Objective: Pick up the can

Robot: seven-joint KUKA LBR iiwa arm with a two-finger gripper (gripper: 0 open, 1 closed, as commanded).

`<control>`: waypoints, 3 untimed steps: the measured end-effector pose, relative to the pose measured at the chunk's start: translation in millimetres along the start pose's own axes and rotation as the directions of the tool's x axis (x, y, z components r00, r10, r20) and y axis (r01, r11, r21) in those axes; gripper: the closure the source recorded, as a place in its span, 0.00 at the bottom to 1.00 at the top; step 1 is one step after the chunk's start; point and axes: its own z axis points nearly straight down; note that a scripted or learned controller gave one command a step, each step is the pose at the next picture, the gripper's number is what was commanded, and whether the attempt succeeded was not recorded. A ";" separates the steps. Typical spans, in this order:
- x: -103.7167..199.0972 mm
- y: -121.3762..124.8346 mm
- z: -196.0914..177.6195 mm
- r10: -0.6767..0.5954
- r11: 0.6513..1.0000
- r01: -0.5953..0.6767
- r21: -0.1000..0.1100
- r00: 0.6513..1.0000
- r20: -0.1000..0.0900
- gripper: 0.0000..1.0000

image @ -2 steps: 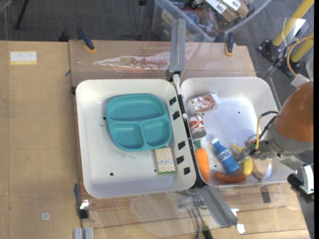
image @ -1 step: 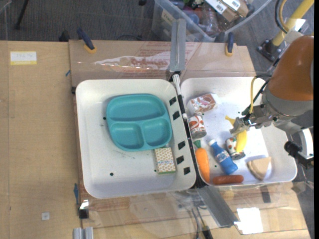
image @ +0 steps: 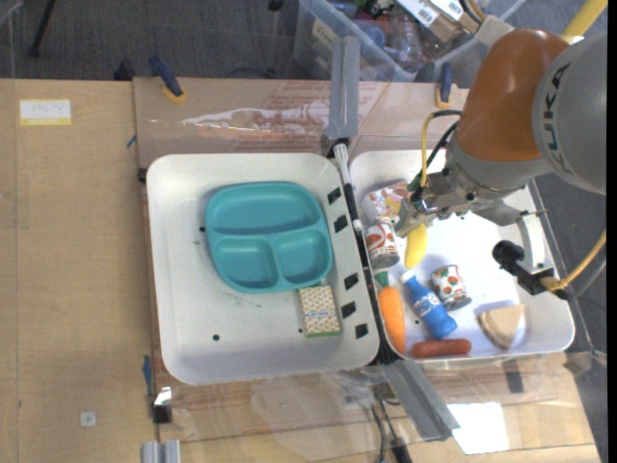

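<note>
nearest the camera, clear plastic sheeting (image: 318, 408) on the table's (image: 67, 287) front edge, a grey bar (image: 424, 403) running over it.

can (image: 383, 243): lying in the right bin (image: 554, 331), hard against the divider on that bin's left side, red-and-white label up. label print too small to read. a second small can (image: 449, 286) with a similar red-and-white pattern sits further right, near the bin's middle; either could be the target, the first is closer to me.

around it: a crinkled red-and-white packet (image: 388, 201) just behind the can, a yellow piece (image: 415, 246) just beside it on the right, a carrot-like orange piece (image: 391, 318) and blue bottle (image: 429, 307) in front, a red sausage-like piece (image: 442, 348) and bread wedge (image: 501, 326) near the front wall.

gripper (image: 421, 206): over the back part of the right bin, just above the packet and yellow piece, near the can but not on it. cannot tell how wide it stands; nothing visibly held.

step, as i judge it: approach, grasp not yet made. next move calls for shifting toward the divider and forward, then descending with little clearance between divider and yellow piece. risk: catching the packet instead.

writing: partial white letters "uk" on my arm (image: 549, 104). a white label (image: 45, 111) on the table, far left, illegible. left bin (image: 174, 258) holds a teal divided plate (image: 267, 234) and a patterned box (image: 319, 310).
</note>
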 end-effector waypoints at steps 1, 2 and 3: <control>109.6 -4.0 24.9 0.033 0.999 -0.033 0.005 0.999 -0.002 1.00; -11.9 -8.0 22.5 -0.362 0.932 0.362 -0.001 0.932 0.001 1.00; 105.9 2.4 24.4 -0.320 0.948 0.320 0.002 0.948 -0.002 1.00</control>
